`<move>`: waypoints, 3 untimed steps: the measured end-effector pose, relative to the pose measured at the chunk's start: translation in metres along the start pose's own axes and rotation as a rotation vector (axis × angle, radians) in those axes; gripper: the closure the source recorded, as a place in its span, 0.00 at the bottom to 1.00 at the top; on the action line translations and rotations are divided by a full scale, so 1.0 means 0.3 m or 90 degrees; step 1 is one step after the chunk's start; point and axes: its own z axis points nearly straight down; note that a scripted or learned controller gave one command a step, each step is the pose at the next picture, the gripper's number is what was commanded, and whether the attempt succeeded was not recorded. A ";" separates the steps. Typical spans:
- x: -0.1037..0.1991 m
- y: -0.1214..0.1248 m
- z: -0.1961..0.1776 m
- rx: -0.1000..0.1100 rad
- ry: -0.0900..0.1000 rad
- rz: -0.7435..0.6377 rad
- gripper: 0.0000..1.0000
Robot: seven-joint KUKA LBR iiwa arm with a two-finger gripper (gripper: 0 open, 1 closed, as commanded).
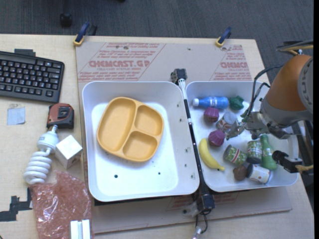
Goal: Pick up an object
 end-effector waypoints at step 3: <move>0.423 -0.254 -0.300 0.000 0.000 -0.001 1.00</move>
